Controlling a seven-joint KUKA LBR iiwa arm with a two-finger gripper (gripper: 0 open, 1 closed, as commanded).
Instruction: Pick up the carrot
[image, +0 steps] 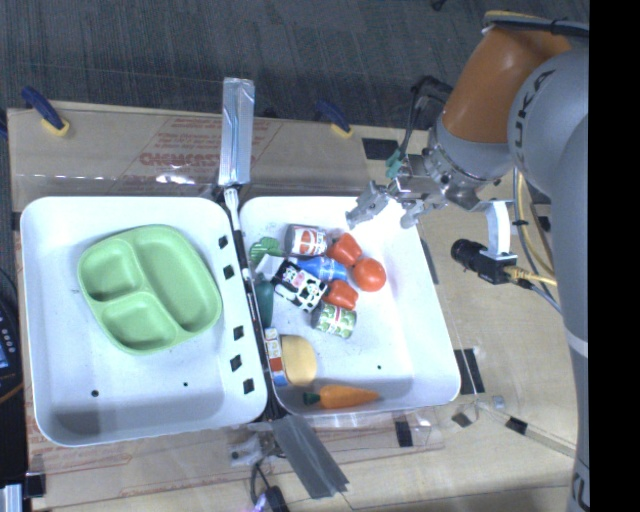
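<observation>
I see the arm (520, 100) reaching in from the right, wrist bent low over the far edge of the right bin (425, 320). The gripper (388, 208) hangs there with fingers spread apart, nothing between them. The carrot (345, 396) lies along the right bin's near wall, well apart from the gripper, beside a yellow lemon (298, 360).

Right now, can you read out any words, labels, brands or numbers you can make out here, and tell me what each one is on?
No text can be read for certain.
Red print on the cardboard behind the bins: too blurred to read.
Label on the red-banded can: too small.
Label on the green-banded can: too small.
Black-and-white carton: pattern, no legible words.
Dark lettering on the arm: unreadable.
</observation>
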